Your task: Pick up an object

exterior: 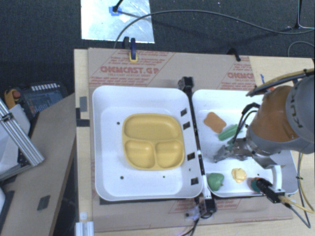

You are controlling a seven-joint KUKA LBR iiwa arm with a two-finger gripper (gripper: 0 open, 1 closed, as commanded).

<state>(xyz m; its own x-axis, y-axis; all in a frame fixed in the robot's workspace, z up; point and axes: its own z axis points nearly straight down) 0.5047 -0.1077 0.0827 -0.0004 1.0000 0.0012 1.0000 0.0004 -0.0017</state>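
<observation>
While your arm (280, 119) reaches in from the right, you can see its pincer (221, 155) low over the floor of the right bin (204, 102), pointing left toward the divider between the 2 bins. Its 2 grey fingers (219, 156) look close together at the tips, but they are small and blurred here, so you cannot tell whether they are apart or together, and nothing is visibly caught between them.

4 small things lie around the pincer in that bin. Up and a little left of it sits an orange piece (215, 122). Just above it, close to the wrist cables, lies a green elongated piece (228, 132), touching or nearly touching the orange one's lower right edge. Below and slightly right of the tips you have a small pale yellow piece (238, 174), near but apart from the fingers. Below and a little left, in the bin's near left corner, rests a rounded green piece (215, 180).

Well to the left of the pincer, across the divider, the left bin (106, 132) holds a yellow tray (152, 140) with 3 compartments, 1 wide one at the far side and 2 smaller ones nearer you. Both bins sit on a cardboard sheet (147, 65) printed with red lettering.
</observation>
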